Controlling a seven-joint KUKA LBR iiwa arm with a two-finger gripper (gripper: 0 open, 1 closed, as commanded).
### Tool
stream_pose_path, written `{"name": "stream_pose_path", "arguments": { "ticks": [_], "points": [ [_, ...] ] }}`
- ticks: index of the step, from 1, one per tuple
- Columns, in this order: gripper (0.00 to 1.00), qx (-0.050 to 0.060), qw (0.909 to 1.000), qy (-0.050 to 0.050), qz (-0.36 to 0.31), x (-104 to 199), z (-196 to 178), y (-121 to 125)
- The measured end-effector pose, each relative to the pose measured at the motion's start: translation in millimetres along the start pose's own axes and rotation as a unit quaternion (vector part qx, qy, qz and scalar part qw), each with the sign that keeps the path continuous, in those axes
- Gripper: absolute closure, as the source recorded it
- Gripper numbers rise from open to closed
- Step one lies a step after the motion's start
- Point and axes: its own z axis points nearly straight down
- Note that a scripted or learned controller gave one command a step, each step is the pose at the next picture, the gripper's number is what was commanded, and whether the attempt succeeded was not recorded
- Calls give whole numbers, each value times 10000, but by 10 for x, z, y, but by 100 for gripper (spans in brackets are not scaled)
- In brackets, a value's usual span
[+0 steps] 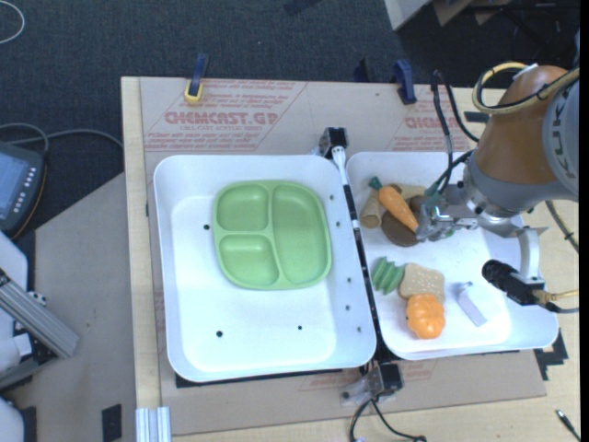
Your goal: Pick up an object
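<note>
- At the near edge of the right bin (515, 339), at about 6 o'clock, an orange pepper-like toy (425, 315) is seen; a slice of bread (421, 281) touches its far side; a green ridged piece (387, 275) lies at 9 o'clock of the bread; a small lilac block (471, 304) lies at 3 o'clock of the pepper, apart from it.
- Farther in, a carrot (398, 206) is laid aslant across a brown round piece (400, 229); a tan cylinder (371, 214) sits at 9 o'clock of them.
- The gripper (433, 225) is set low at 3 o'clock of the brown piece, just beside it; whether its fingers are spread or pressed together cannot be told.
- In the left bin (184, 247), a green divided plate (272, 235) lies toward 12 o'clock.
</note>
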Motion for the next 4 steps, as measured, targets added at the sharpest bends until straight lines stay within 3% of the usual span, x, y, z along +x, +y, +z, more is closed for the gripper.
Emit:
{"name": "stream_pose_path", "arguments": {
  "ticks": [1, 2, 4],
  "points": [
    [100, -5, 10000, -1, -4, -50, -633, 41],
    [100, 19, 10000, 3, -3, -49, -675, 48],
    [100, 20, 10000, 18, -34, 1097, -818, 79]
  ]
}}
